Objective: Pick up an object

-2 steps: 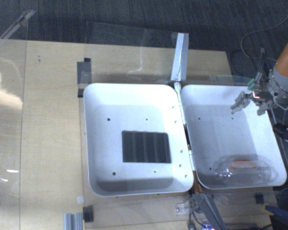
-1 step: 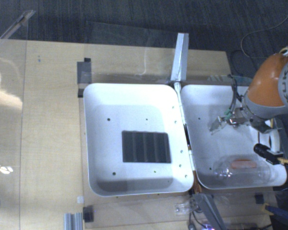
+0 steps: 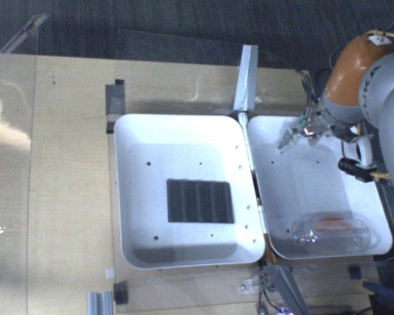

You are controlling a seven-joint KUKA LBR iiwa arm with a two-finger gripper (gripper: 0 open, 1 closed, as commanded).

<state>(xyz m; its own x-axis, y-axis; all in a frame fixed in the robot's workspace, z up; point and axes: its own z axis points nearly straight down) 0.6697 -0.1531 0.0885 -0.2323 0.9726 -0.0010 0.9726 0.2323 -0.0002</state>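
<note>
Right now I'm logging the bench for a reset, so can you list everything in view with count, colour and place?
Bins: two, white, side by side on the bench; left bin, right bin.
Ridged pad: one, dark grey, on the left bin's floor.
Clear object: one, transparent with an orange part inside, near the right bin's front edge.
Metal bar: one, grey, behind the seam between the bins.
Bench: one, light wood.
Arm: one, grey with an orange band, reaching in from the right.
Hand: one, over the right bin's back part.
</note>
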